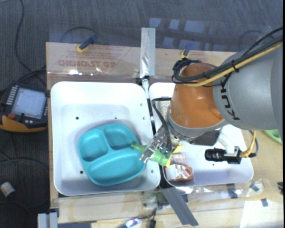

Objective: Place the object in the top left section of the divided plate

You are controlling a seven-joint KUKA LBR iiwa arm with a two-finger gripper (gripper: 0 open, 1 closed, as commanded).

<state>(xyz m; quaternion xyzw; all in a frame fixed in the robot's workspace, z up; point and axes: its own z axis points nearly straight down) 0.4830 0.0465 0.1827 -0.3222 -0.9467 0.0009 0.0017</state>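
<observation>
Plate [109,156], teal, divided, lies tilted in left bin [66,103], toward its front right corner. Handheld pendant [23,107] sits on the floor far left, outside the bin. Green object [138,148] sits at plate's right rim, over the wall between the bins, touching the gripper [154,151]. Gripper at that same divider; can't tell if its fingers are open or closed, or whether the green piece is actually between them. Yellow-green bit [162,159] just right of gripper. Brown packaged item [179,170] in right bin [237,170], near its front left. Orange band [194,101] and grey arm [256,89] above right bin.
</observation>
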